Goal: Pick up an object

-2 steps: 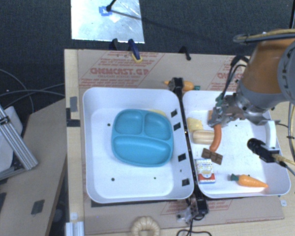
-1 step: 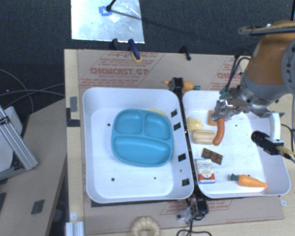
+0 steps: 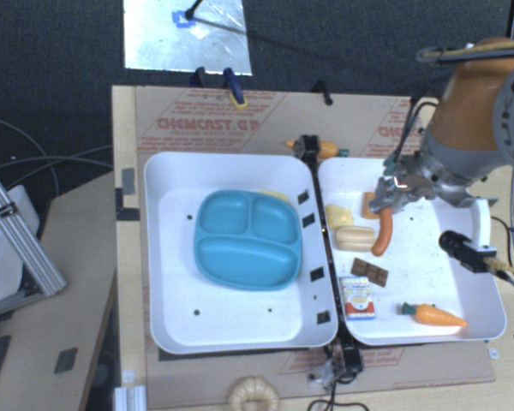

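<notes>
A: Progress is looking early to me. Nothing is hanging clear of the right bin [image 3: 482,302] yet, so the lift is what remains.

B: Agreed. The tool [image 3: 384,197] is hovering low over the far left part of that bin, right at the upper end of the orange sausage [image 3: 382,234]. Whether it is gripping that end, I cannot tell; the fingers are blurring into the wrist from this angle.

A: So you are treating the sausage as the target?

B: As a guess, yes, since it is the piece nearest the tool. It is lying on the bin floor, just beside the pale bun [image 3: 355,236] on its left.

A: And its long axis?

B: It is running roughly from the far side of the bin toward the near side, leaning slightly, with the upper tip pointing at the tool and the lower tip pointing toward the chocolate piece [image 3: 369,272].

A: The carrot [image 3: 437,315] is sitting well apart, near the front right corner, and the small carton [image 3: 358,297] is lying by the divider.

B: The blue tray [image 3: 247,239] is resting alone in the left bin [image 3: 167,255] on the desk [image 3: 86,229].
</notes>
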`<state>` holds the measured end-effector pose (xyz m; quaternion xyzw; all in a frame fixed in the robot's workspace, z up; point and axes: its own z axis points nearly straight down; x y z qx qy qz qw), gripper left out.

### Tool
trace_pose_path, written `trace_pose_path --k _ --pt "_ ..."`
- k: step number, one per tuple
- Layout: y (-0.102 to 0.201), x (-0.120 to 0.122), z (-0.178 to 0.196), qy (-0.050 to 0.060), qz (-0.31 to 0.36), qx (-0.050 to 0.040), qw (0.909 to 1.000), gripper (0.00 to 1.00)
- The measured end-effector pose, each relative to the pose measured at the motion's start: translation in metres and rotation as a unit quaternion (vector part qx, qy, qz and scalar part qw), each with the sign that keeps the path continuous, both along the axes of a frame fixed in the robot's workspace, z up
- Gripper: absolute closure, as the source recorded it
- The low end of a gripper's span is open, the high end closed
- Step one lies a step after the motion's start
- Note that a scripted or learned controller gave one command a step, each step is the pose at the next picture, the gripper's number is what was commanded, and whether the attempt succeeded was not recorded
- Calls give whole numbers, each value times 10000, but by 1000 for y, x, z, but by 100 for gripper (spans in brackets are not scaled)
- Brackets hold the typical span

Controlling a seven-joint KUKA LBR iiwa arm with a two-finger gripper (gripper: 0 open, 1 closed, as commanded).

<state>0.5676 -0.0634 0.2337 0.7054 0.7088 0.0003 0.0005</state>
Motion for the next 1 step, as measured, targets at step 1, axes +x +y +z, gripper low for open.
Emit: trace_pose_path --k 1 --pt "5 -12 -12 6 -17 -2 10000 100"
